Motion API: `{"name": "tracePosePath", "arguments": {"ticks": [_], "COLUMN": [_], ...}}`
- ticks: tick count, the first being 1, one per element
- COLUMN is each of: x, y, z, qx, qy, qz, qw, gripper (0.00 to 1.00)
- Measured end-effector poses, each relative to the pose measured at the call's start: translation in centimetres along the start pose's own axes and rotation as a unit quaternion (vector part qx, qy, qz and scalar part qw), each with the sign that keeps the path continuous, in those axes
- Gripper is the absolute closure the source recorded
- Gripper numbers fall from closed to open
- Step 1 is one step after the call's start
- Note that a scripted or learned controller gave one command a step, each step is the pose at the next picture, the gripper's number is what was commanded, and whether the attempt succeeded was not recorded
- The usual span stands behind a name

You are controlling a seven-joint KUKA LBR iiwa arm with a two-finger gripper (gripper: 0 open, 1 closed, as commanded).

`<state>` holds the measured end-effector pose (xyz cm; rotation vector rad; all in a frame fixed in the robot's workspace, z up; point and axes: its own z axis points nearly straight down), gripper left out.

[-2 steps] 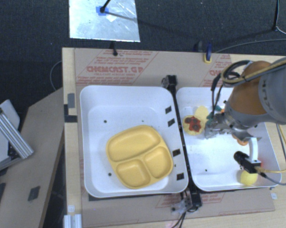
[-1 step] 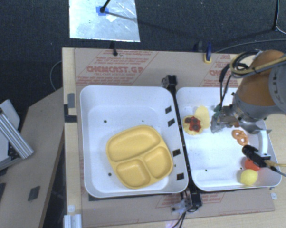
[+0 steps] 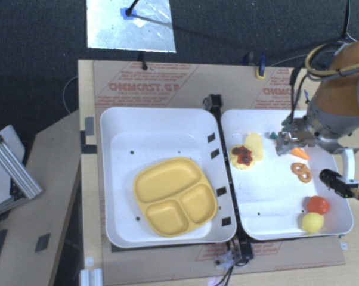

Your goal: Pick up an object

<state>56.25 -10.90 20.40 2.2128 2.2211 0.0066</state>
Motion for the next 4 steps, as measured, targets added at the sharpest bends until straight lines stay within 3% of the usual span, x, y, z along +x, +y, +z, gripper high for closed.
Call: {"name": "tracePosePath", "arguments": {"ticks": [1,4], "x": [0.5,17.4], "y": [0.1,1.0], "z": [-4.5,-2.4], "qx": [0.001,0.004], "qy": [0.0,0.002], "qz": [-0.001,-0.003], "qw": [1.0,1.0], "gripper": [1.0,1.0]}}
